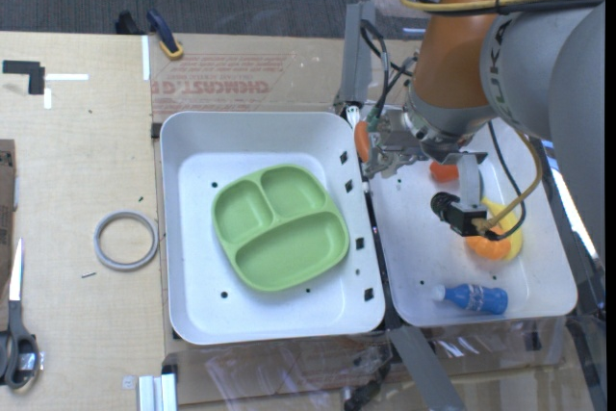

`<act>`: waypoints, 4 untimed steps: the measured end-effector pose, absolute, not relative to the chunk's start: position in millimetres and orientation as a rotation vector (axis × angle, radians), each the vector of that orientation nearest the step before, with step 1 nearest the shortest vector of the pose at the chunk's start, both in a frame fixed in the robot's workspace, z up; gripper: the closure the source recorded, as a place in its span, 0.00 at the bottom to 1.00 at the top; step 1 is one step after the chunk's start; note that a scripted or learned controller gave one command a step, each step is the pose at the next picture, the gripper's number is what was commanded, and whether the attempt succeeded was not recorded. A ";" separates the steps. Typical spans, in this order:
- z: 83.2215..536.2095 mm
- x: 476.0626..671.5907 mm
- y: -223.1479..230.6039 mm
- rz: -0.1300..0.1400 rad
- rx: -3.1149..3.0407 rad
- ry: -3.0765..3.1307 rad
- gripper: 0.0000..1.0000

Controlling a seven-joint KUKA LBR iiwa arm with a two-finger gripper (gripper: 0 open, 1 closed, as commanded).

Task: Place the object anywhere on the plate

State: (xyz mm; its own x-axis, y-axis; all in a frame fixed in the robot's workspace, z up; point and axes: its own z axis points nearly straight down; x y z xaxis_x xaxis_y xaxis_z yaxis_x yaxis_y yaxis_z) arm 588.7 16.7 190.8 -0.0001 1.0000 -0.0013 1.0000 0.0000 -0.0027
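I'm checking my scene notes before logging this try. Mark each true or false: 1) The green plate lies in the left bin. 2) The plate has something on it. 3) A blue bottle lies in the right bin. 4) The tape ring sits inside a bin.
1) True: the green plate lies in the left bin.
2) False: its compartments are bare.
3) True: the blue bottle lies in the right bin.
4) False: the tape ring lies on the bench, left of both bins.

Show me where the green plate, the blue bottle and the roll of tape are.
green plate (289, 245), camera view, floor of its large compartment.
blue bottle (478, 299), camera view, middle of its body.
roll of tape (104, 250), camera view, left side of the ring.
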 end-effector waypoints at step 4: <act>190.4 516.5 78.0 0.007 -2.225 -2.216 1.00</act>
